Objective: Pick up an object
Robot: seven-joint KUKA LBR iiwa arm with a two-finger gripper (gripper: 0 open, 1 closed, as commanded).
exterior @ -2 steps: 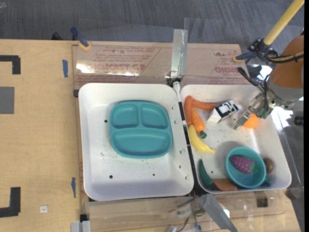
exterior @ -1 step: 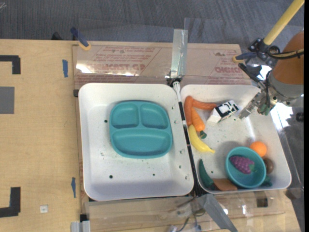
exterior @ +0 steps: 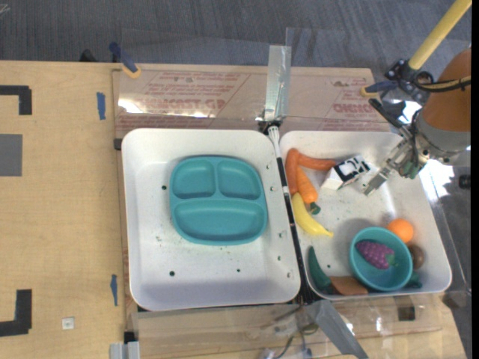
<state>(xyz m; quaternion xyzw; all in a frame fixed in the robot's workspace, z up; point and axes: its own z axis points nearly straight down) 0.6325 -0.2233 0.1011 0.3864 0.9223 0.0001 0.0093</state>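
Right bin (exterior: 438,223): gripper (exterior: 372,185), finger state cannot be told, beside black-and-white block (exterior: 346,170); carrots (exterior: 305,172), banana (exterior: 307,217), bowl (exterior: 380,259).

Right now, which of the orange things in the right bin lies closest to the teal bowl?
The small round orange, touching the bowl rim at its upper right. The carrots lie farther off, by the bin's left wall.

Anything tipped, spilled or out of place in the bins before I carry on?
Nothing spilled or broken. The toy food lies loosely jumbled in the right bin, and the teal bowl holding purple grapes sits slightly tilted.
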